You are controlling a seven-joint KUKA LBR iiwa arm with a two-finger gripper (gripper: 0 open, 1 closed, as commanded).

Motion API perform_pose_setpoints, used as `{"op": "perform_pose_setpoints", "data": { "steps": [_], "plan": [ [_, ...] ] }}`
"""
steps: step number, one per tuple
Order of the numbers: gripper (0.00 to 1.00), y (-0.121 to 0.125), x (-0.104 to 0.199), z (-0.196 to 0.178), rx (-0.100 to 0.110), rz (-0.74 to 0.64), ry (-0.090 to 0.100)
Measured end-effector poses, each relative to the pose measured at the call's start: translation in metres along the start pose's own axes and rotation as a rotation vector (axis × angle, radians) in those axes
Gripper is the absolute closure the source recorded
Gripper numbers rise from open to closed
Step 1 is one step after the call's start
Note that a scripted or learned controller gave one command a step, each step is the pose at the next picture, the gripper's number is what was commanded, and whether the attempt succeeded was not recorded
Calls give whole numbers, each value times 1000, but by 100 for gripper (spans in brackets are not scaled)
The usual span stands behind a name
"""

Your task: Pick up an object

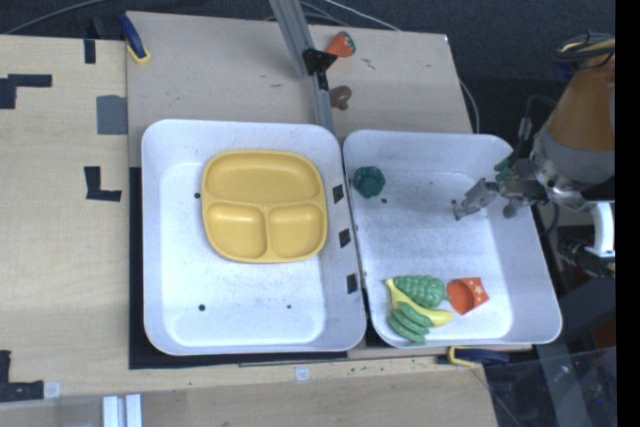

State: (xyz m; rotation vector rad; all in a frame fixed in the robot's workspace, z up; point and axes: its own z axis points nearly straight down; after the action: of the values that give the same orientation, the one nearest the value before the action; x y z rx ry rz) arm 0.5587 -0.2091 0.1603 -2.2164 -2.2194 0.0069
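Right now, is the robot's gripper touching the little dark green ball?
Apart. The camera view shows bare white bin floor between the gripper and the green ball in the right bin.

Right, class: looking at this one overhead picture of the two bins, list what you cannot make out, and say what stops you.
- Claw, camera view: small and blurred against the right bin; its state is unclear.
- Green toy vegetables and yellow piece: piled together, so their kinds and full outlines are hidden.
- Orange-red toy: too small to identify.
- Dark green object: too blurred to name.
- Arm: cut off by the right edge.
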Motion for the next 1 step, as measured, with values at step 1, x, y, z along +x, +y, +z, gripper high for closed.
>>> {"op": "perform_pose_setpoints", "data": {
  "steps": [1],
  "plan": [
    [0,-6,3,64,2,0,1]
  ]
}}
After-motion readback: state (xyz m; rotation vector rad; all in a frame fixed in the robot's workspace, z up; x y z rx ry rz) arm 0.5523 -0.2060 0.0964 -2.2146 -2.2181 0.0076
